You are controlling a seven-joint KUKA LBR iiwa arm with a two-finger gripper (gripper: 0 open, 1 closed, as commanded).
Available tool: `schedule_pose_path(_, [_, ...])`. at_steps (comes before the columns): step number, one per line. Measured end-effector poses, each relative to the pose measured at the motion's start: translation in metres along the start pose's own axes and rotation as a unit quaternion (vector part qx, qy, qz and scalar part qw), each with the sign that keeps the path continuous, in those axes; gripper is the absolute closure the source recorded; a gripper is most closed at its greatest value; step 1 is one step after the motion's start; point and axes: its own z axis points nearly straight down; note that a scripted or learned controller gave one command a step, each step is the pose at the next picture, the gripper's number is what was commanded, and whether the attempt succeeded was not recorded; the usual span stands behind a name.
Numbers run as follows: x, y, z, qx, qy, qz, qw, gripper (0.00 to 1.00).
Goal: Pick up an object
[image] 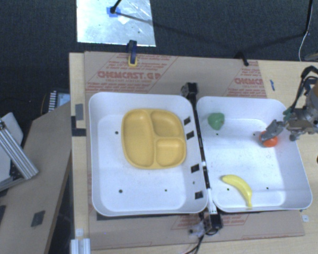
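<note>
Pale wooden bench [77,89] across the middle of the frame, covered by a brown cardboard sheet [169,70] with red lettering. On the cardboard, two shallow white bins touching side by side: left bin [103,157] at centre-left, right bin [291,184] at centre-right. Yellow-and-black clamp [132,53] on the bench's upper edge, upper centre. Cables [206,227] at the bins' seam, bottom centre.

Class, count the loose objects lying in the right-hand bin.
3: a green object near the far left corner, a banana near the front, and an orange object by the gripper, partly hidden.
</note>
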Motion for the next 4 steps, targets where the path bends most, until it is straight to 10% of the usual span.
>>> schedule_pose_path(1, [0.0, 0.003, -0.006, -0.006, -0.001, -0.001, 1.0, 0.0])
schedule_pose_path(4, [-0.014, 0.005, 0.133, -0.005, -0.001, 0.0, 1.0, 0.0])
